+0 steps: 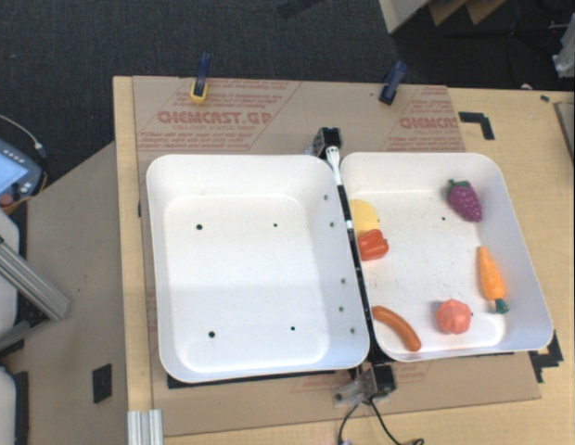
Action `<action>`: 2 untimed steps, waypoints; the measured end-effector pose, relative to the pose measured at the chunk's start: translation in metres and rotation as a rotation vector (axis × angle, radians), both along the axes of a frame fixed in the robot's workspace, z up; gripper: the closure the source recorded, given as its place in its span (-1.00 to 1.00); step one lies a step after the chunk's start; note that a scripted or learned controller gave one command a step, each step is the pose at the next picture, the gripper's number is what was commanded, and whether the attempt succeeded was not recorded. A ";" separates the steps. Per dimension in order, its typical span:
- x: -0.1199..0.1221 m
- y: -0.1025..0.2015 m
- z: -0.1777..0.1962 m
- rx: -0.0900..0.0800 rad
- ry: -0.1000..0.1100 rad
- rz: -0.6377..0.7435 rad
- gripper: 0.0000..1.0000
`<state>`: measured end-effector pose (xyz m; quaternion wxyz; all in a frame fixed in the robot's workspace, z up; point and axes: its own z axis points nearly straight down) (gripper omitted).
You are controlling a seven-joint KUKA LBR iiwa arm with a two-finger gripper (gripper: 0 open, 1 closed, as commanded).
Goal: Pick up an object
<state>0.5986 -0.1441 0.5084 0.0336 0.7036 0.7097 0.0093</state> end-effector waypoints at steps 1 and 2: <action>0.001 0.000 0.011 -0.003 -0.006 0.001 1.00; 0.001 0.000 0.022 -0.007 -0.012 0.001 1.00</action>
